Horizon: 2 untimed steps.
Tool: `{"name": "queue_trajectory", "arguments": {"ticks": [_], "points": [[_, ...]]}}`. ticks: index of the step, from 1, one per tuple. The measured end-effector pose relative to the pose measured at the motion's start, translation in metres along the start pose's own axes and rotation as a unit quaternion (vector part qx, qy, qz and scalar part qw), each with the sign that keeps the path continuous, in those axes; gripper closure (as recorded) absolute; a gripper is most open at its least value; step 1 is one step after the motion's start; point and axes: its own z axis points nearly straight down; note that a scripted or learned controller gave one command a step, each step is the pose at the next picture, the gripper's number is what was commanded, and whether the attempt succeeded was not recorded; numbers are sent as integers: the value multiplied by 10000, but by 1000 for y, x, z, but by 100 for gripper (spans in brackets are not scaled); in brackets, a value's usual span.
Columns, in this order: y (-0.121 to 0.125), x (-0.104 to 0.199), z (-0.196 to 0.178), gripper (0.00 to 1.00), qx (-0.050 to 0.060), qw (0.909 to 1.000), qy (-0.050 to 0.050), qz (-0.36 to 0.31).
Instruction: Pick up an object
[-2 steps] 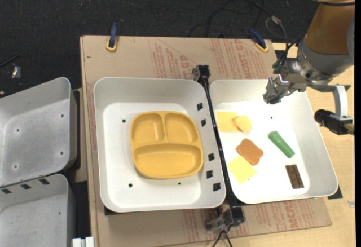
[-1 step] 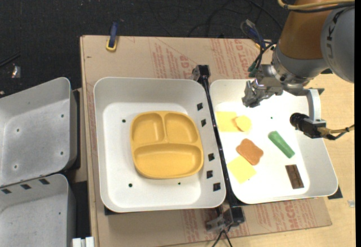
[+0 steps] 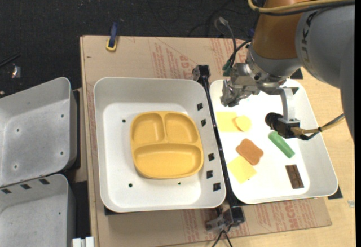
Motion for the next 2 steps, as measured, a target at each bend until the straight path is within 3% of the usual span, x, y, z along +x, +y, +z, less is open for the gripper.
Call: {"name": "queue_trajectory", "arguments": {"ticks": [2], "points": [[-6, 99, 27, 100, 13, 10000, -3, 8]]}}
